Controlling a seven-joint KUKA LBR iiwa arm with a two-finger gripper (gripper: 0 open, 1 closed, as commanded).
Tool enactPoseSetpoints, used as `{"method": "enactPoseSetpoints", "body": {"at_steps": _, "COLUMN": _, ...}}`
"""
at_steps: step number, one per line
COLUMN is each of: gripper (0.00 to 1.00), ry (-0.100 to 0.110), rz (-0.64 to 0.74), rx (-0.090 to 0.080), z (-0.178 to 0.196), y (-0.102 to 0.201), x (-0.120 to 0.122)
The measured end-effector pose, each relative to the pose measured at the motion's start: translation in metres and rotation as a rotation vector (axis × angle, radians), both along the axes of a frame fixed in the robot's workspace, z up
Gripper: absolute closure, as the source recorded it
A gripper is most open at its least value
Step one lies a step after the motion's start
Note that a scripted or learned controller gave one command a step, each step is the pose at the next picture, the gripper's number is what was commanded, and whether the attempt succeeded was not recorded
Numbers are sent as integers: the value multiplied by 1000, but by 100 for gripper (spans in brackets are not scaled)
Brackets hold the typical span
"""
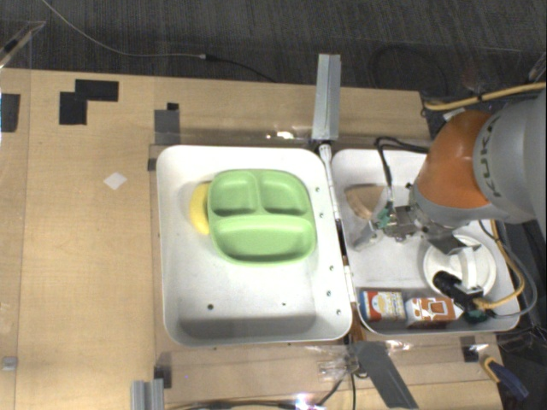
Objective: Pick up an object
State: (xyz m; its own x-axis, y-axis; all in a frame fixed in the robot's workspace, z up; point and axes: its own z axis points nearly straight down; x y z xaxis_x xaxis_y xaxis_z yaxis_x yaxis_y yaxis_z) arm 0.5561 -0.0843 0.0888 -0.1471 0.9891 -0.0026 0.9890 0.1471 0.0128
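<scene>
My gripper [373, 227] is low in the right bin [385, 273], near its upper left part, with the arm reaching in from the right. Just above the gripper lies a pale tan, see-through object [364, 198], very close to it; whether they touch is unclear. A brown, white and red carton [407, 307] lies flat along the right bin's front wall. In the left bin [248, 301] a green divided plate [260, 214] rests toward the back, and a yellow object [198, 209] pokes out from under the plate's left edge.
A metal post [326, 96] stands behind the wall between the two bins. The bench [77, 254] stretches to the left as bare wood with black markers [85, 99]. The front half of the left bin is bare white floor.
</scene>
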Motion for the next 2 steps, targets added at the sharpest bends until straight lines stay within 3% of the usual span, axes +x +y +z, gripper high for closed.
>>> {"method": "enactPoseSetpoints", "body": {"at_steps": 1, "gripper": 0, "ry": 6, "rz": 4, "rx": -1, "z": -2, "y": -40, "x": 63}}
{"method": "enactPoseSetpoints", "body": {"at_steps": 2, "gripper": 0, "ry": 5, "rz": 107, "rx": -1, "z": -1, "y": -10, "x": 111}}
